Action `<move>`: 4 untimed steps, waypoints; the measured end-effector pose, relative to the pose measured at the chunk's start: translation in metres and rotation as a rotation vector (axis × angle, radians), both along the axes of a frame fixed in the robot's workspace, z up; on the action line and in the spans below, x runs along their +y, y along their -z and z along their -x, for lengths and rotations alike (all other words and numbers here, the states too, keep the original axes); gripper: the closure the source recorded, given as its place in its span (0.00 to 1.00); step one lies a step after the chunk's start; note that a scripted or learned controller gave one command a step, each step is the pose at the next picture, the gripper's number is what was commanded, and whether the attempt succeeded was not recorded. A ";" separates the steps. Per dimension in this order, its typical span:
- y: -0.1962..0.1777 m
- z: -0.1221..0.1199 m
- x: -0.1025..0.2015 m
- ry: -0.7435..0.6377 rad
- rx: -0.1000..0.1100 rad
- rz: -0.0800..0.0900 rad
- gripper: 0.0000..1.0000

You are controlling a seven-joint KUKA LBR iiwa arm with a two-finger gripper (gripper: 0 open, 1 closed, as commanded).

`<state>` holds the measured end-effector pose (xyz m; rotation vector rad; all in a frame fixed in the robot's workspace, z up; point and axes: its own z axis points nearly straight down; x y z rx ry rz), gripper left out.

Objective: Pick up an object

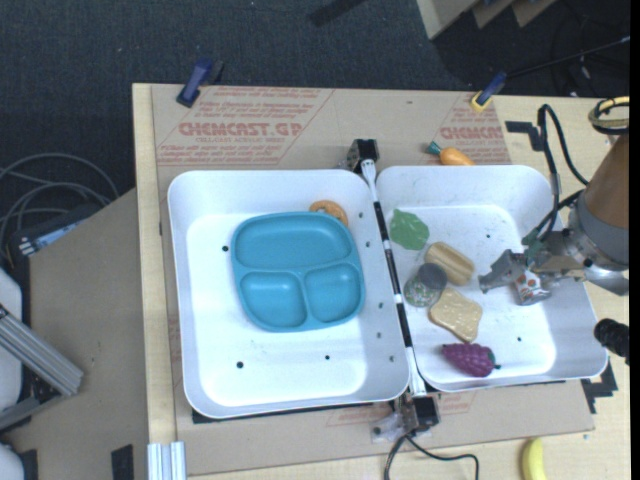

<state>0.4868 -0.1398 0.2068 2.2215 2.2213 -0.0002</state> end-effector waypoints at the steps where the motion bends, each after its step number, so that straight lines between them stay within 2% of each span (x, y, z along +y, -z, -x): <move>1: 0.096 -0.035 0.036 0.001 -0.002 0.001 0.00; 2: 0.122 -0.077 0.039 0.000 -0.001 0.000 0.00; 3: 0.112 -0.077 0.039 0.000 -0.002 0.001 1.00; 4: 0.021 -0.113 0.081 -0.002 -0.003 0.000 1.00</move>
